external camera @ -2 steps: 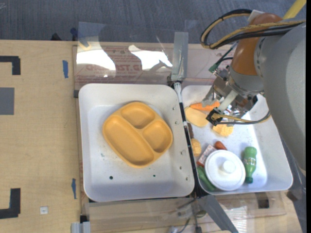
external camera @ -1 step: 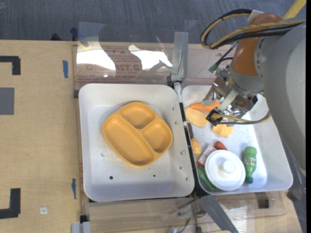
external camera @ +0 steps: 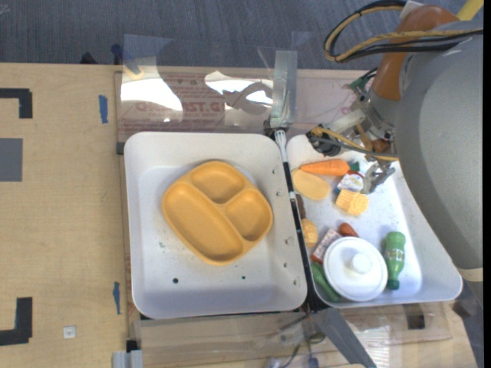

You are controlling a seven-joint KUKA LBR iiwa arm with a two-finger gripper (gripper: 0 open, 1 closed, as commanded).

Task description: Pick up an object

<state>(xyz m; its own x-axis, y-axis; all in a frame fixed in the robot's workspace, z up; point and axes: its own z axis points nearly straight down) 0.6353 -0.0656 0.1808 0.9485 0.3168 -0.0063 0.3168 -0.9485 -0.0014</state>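
The right bin (external camera: 430, 263) holds several toy foods. An orange carrot (external camera: 328, 168) lies at the back, with a pale yellow cheese wedge (external camera: 311, 185) just in front of it. A yellow corn piece (external camera: 352, 202) sits beside them. Toward the front are a white round lid (external camera: 354, 267), a green bottle (external camera: 394, 258) and a small red piece (external camera: 347, 229). My gripper (external camera: 371, 159) hangs over the back of this bin, just right of the carrot and above the corn piece. I see nothing held in it.
A yellow divided plate (external camera: 218, 211) lies in the left bin (external camera: 146, 282). The grey arm (external camera: 449, 129) covers the right bin's far right side. A metal divider (external camera: 284, 98) stands behind the bins, between them. Small yellow and green pieces lie along the right bin's left wall.
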